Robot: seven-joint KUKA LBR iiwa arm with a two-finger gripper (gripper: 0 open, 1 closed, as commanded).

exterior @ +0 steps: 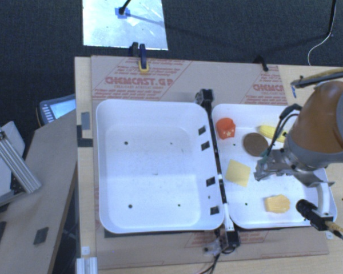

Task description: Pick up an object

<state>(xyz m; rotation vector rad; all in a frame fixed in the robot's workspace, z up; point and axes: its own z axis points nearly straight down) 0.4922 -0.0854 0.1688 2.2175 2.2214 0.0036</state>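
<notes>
fingers of the gripper [262, 169] hang low in the right bin [246, 218], but i cannot tell if they are wide or closed. just left of the gripper lies a pale yellow square [238, 172]. above the gripper sits a brown disc [254, 144]. below it lies an orange-yellow lump [277, 204]. an orange block [226, 128] and a yellow piece [268, 132] sit farther up.

Two bins side by side, right bin [240, 221] holding five objects, gripper [262, 170] among them
</notes>
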